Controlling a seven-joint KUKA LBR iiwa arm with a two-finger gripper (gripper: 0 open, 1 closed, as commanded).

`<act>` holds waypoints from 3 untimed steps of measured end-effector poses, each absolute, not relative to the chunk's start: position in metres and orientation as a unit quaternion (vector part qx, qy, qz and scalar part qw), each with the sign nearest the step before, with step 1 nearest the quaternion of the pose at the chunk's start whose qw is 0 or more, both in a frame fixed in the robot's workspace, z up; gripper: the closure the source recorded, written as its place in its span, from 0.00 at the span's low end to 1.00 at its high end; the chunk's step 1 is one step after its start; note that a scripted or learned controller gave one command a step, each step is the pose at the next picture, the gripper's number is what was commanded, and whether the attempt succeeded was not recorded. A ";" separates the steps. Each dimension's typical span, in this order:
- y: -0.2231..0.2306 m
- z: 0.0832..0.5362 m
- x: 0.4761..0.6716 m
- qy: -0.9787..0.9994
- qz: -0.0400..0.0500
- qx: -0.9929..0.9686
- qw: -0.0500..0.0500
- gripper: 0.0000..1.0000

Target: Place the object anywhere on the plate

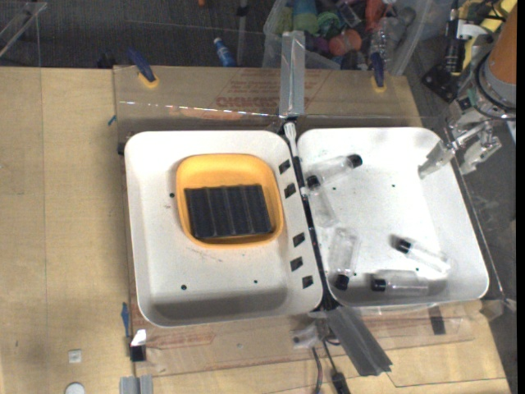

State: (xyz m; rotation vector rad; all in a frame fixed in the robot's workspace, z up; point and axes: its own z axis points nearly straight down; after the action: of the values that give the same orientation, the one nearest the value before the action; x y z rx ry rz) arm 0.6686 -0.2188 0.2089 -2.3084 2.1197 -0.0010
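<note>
A wooden desk (57,220) carries two shallow white bins side by side. The left bin (152,220) holds an orange plate (225,169) with a dark ribbed insert (228,211) lying on it. A row of small black tabs (295,220) runs along the divider between the bins. The right bin (394,179) holds several clear tubes with black caps: one (336,167) at its far left, one (340,257) at its near left, one (398,284) along the near wall, and one (418,253) just beyond that, toward the right. All of them lie in the right bin, well apart from the plate. At the far right corner of that bin the claw (463,146) hangs above the rim, with nothing visible between its fingers; how far it is open cannot be told from this angle. A clear tub of colourful toys (344,11) stands beyond the desk.
</note>
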 end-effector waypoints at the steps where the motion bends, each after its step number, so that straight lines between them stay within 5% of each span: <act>1: -0.189 0.212 0.667 0.549 0.001 -0.836 0.003 0.00; 3: -0.197 0.201 0.669 0.339 -0.001 -0.941 0.002 0.00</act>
State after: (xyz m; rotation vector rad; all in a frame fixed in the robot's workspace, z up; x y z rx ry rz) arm 0.6687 -0.1968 0.2013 -2.9522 1.0632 -0.0029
